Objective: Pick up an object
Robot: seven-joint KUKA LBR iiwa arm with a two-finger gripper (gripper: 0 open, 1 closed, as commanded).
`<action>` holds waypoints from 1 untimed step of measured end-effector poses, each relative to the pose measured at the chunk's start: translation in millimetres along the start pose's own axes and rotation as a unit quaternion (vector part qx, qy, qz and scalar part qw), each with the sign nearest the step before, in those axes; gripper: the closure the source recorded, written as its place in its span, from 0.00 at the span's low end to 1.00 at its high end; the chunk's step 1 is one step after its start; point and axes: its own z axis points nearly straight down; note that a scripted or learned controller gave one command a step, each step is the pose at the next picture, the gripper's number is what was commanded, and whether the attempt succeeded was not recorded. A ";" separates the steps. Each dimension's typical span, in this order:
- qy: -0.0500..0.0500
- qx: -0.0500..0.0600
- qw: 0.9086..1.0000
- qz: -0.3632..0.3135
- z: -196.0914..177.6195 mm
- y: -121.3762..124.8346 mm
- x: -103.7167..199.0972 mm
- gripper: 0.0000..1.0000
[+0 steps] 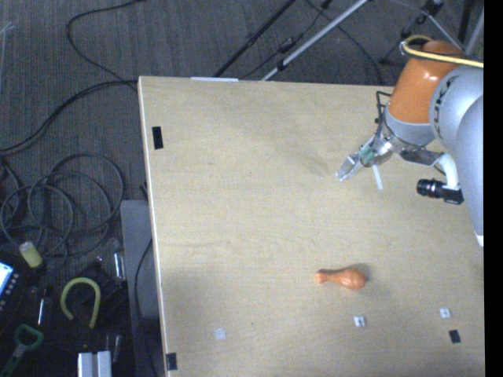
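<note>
Even, dim indoor light; soft faint shadows; slightly blurry, low resolution.

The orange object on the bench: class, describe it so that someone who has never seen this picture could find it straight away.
Start at the pale wooden bench top that takes up most of the camera view, then go to its lower right part, below the gripper. There lies the orange object, pear-shaped with a narrow neck pointing left. The marks near it are small, flat, black or white; it alone is orange and rounded.

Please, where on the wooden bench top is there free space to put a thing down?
Most of the bench top is bare: the whole stretch between its left edge and the orange pear-shaped object, and the far part left of the gripper. It is tighter at the right, between the gripper and that object, near small markers.
</note>
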 end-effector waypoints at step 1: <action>0.001 0.000 0.999 -0.049 -69.9 23.0 42.9 1.00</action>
